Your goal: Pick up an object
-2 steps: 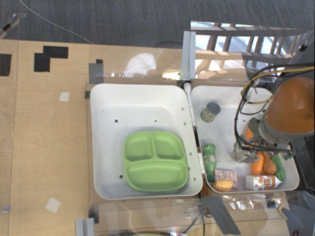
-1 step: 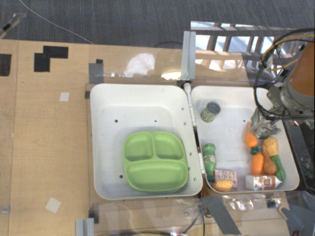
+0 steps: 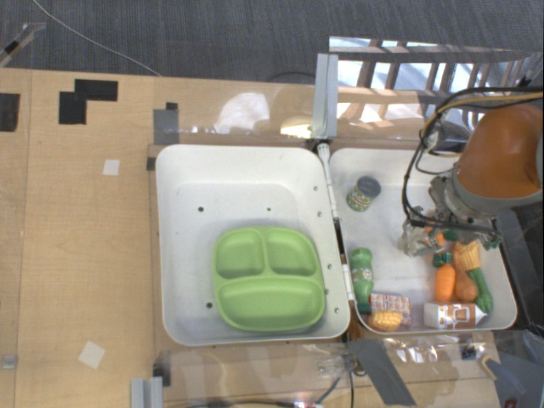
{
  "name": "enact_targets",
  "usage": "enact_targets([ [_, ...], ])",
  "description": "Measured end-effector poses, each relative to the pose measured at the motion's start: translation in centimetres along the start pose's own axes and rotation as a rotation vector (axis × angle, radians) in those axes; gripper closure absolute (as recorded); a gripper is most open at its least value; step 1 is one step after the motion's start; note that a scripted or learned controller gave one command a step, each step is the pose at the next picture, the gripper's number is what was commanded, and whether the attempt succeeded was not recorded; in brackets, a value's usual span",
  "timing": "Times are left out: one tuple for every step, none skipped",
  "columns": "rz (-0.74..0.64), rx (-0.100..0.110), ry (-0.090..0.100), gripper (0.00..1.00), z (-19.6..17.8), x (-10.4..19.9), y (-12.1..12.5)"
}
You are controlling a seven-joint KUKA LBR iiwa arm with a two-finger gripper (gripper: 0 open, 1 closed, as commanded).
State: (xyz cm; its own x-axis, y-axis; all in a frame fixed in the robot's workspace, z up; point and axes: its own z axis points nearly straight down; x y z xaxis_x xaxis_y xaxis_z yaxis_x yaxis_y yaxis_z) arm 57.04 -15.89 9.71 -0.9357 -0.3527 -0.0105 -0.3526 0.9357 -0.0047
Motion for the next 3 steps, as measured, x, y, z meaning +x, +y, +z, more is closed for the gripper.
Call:
enact_targets([
  [-0.134,0.007,-0.01,1.0,-19.1,-0.5,4.7],
  [-0.375,-0.01,0.009,1.0,-4.4,1.2,-0.3],
  [-0.676,0.002,-0.003,1.0,0.6,6.4,-0.6],
])
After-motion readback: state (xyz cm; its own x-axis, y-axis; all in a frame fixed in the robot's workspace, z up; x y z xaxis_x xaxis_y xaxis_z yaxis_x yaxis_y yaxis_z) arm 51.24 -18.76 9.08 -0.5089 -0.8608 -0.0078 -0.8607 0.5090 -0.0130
